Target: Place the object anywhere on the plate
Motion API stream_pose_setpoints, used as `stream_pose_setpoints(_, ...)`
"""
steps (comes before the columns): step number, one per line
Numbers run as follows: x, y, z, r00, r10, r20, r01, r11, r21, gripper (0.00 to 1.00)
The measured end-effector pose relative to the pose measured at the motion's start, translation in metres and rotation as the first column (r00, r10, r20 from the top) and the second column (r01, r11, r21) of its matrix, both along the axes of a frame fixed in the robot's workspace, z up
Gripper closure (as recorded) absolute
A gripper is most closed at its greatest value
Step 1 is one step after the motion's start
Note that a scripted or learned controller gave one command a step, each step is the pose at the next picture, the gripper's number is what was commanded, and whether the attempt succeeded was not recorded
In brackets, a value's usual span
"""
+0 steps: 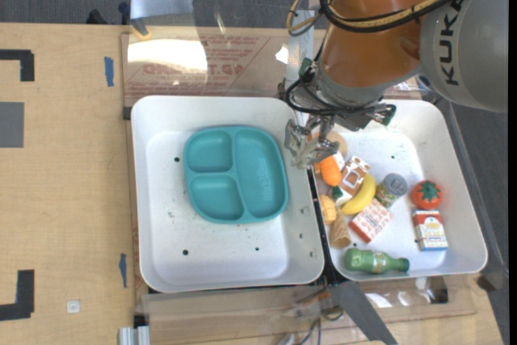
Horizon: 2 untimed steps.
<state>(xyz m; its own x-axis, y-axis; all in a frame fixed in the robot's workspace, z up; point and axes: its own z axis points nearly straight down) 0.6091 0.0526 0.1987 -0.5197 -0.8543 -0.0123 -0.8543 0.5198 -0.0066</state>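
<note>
A teal three-compartment plate (pixel 236 174) lies in the left bin (pixel 161 133) with nothing on it. My gripper (pixel 308 146) hangs below the orange wrist band over the divider between the two bins, just right of the plate's upper right corner. Right beside it in the right bin (pixel 460 174) sit an orange fruit (pixel 330 170) and a small red-and-white carton (pixel 353 172). I see nothing clearly held between the gripper's metal tips.
The right bin also holds a banana (pixel 361 195), a red-white box (pixel 371 221), a grey can (pixel 393 187), a tomato (pixel 426 194), a small ketchup-like carton (pixel 431 230), a green bottle (pixel 376 261) and a bread-like piece (pixel 329 210). The arm covers the right bin's upper left.
</note>
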Motion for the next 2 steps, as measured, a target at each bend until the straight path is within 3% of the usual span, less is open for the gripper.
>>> stream_pose_setpoints(1,-0.032,0.037,-0.014,0.949,0.314,-0.01,-0.314,0.949,-0.004,1.0)
stream_pose_setpoints(2,0.033,0.017,-0.013,0.908,0.419,-0.005,-0.419,0.908,-0.005,1.0)
